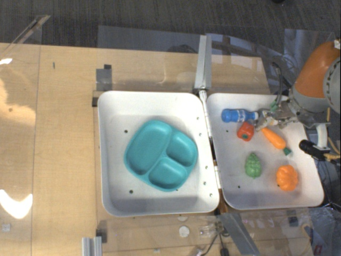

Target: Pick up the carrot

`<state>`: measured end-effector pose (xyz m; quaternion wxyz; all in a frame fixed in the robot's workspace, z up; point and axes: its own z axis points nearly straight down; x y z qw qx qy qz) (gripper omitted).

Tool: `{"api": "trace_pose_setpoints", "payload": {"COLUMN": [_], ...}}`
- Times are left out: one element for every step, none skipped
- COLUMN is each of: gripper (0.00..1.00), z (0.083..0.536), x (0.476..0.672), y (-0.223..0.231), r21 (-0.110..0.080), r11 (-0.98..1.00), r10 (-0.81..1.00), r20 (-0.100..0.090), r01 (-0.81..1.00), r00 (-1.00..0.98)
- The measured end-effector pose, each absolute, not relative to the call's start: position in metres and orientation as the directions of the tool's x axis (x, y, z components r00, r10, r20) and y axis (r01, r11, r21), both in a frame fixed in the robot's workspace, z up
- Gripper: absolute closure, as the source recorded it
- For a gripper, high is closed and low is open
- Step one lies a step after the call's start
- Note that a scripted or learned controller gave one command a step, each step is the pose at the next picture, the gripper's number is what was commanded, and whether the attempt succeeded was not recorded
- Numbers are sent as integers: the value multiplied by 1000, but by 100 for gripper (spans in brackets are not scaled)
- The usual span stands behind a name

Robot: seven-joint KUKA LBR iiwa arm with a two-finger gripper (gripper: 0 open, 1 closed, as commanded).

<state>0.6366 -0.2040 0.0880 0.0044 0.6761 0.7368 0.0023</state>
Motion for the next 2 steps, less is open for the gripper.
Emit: {"api": "trace_pose_setpoints", "payload": {"gripper": [100,100], "z": [102,194], "x": [640,646], "y": [-203,-146], "r21": [18,9], "r11": [89,27], "r10": [996,1000], "r20": [-5,-2], "r01": [996,1000], "r00": [-88,-27]}}
